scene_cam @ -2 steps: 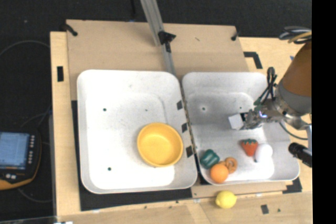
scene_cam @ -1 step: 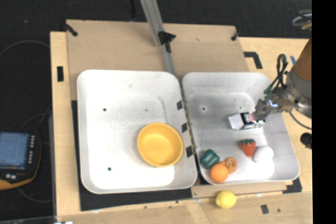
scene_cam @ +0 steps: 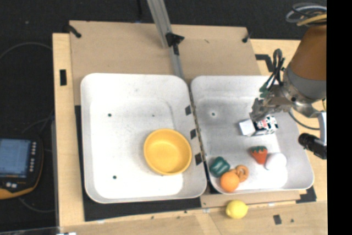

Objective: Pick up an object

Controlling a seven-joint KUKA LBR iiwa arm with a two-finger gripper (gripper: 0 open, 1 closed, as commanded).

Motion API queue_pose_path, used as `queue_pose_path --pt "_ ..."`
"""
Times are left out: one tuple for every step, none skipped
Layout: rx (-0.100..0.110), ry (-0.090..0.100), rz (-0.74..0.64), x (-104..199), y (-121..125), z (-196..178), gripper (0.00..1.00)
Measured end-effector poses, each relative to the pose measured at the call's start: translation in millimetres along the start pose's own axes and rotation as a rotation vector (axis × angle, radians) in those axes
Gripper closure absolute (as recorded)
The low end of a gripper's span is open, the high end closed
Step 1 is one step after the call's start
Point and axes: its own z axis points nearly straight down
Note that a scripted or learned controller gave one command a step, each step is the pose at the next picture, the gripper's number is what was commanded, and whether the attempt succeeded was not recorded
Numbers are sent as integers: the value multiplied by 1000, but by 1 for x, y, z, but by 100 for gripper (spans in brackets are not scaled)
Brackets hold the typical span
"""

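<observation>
- A small white box (scene_cam: 258,126) with black and red marks lies in the right bin (scene_cam: 220,99), toward its far right part, directly beneath the jaws (scene_cam: 263,113).
- The jaws hang at the box's top edge; whether they touch or grip it cannot be told, and how they stand cannot be told either.
- The arm (scene_cam: 308,63) reaches in from the right, its orange band above the grey wrist.
- Nearer the front of the same bin sit a red piece (scene_cam: 259,154) with a green top, a white ball (scene_cam: 276,162) touching it, an orange (scene_cam: 229,181), a smaller orange thing (scene_cam: 241,172) just beside it, and a green block (scene_cam: 219,165).
- The left bin (scene_cam: 110,102) holds a yellow bowl (scene_cam: 167,151), upright, near its right front.
- A lemon (scene_cam: 236,209) rests on the tabletop (scene_cam: 126,52) in front of the right bin, outside it.
- The tabletop is pale brown board; around it is dark floor.
- A grey pole (scene_cam: 157,3) slants over the bench's far side.
- A handheld screen (scene_cam: 19,165) lies at the left edge.
</observation>
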Motion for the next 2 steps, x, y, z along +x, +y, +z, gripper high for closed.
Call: queue_pose_path --pt "2 1 0 52 19 -6 100" --pt "4 0 2 109 18 -1 100"
